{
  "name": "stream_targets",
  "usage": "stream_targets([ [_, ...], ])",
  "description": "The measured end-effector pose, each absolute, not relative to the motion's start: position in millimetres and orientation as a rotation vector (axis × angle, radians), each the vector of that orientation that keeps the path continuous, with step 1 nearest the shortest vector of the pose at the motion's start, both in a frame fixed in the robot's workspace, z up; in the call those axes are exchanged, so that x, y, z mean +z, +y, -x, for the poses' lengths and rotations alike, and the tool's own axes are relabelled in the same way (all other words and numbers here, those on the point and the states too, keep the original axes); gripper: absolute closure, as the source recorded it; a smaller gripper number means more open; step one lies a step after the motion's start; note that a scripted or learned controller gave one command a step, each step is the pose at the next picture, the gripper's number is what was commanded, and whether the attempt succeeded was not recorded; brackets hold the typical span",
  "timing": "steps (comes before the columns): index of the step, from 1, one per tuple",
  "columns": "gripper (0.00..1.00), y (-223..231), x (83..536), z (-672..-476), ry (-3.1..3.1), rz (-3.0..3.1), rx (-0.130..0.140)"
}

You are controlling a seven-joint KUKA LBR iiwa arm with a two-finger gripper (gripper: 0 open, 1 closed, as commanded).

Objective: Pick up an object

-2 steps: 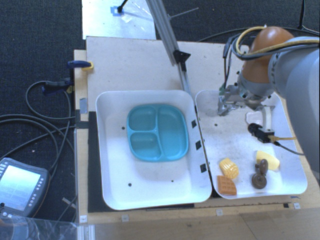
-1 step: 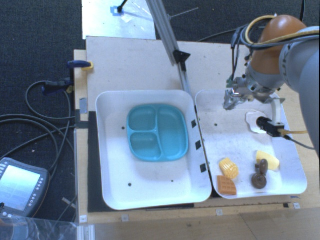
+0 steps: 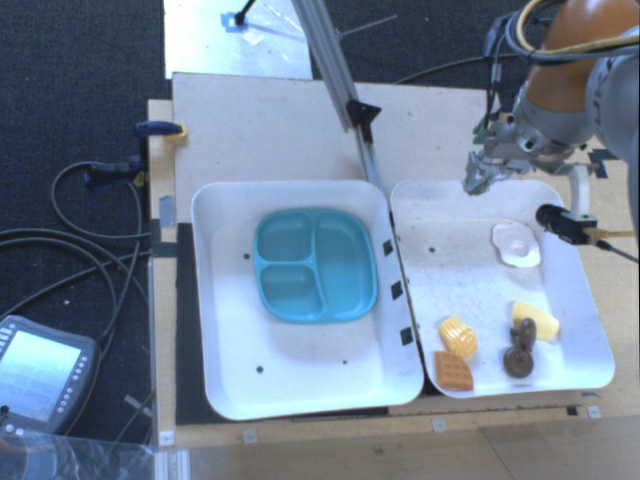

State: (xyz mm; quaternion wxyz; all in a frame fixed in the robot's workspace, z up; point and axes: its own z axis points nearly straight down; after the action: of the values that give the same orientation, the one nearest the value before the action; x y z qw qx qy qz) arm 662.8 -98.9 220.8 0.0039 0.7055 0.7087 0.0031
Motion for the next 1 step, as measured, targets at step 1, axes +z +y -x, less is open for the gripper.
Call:
stream_targets([
  [1, 1.0, -99.1, 210.1, -663.6, 2.225, -2.214, 0.001],
])
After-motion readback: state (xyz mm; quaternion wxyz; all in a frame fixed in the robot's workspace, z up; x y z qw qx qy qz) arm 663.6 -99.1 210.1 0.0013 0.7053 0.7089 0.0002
